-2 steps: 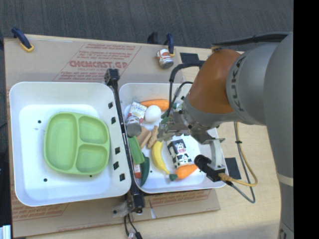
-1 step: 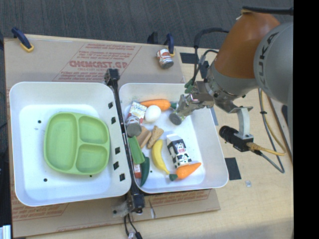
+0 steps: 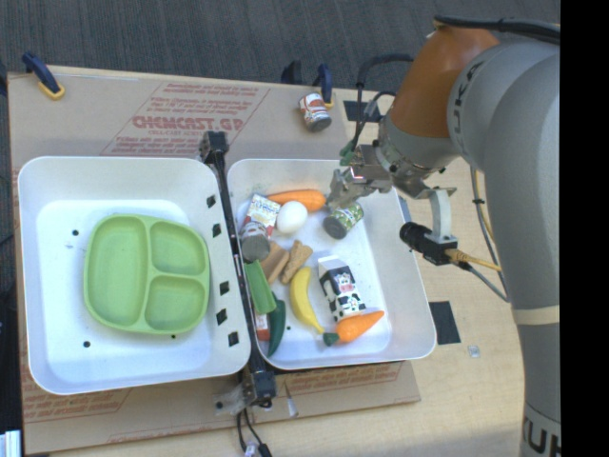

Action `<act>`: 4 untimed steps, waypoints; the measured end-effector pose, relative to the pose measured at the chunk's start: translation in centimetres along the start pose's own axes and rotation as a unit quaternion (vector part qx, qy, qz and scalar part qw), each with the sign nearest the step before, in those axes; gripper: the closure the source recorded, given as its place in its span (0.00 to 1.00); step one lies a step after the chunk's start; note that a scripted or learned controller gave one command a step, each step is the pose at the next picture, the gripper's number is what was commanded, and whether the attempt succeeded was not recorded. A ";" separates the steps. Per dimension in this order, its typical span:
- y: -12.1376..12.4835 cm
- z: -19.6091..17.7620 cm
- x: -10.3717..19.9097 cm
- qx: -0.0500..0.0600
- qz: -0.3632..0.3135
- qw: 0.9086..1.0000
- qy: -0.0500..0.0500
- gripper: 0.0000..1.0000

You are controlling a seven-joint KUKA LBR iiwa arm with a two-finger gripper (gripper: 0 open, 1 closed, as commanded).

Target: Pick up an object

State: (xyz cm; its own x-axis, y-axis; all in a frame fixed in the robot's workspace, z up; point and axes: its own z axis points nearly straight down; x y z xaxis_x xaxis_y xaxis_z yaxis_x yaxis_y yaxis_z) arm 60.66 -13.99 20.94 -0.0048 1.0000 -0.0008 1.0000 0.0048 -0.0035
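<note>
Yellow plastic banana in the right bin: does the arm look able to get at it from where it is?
Probably yes. The yellow plastic banana lies uncovered, though a milk carton and biscuits crowd its sides. The pincer is over the same bin.

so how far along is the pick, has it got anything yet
Done: the gripper is down in the right bin, at the small green can. In hand: unclear, the can lies tilted just below the gripper, and a grasp can't be confirmed. Left: closing on it and lifting it out. The carrots, banana and egg lie untouched.
</note>
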 end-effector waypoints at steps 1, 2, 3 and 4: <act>-1.8 -0.8 3.9 0.000 -0.001 1.000 0.000 1.00; -5.3 -1.8 7.1 -0.001 -0.002 1.000 0.000 1.00; -9.0 0.1 12.6 0.000 -0.002 1.000 0.000 1.00; -13.0 1.8 9.3 0.000 -0.001 1.000 0.000 1.00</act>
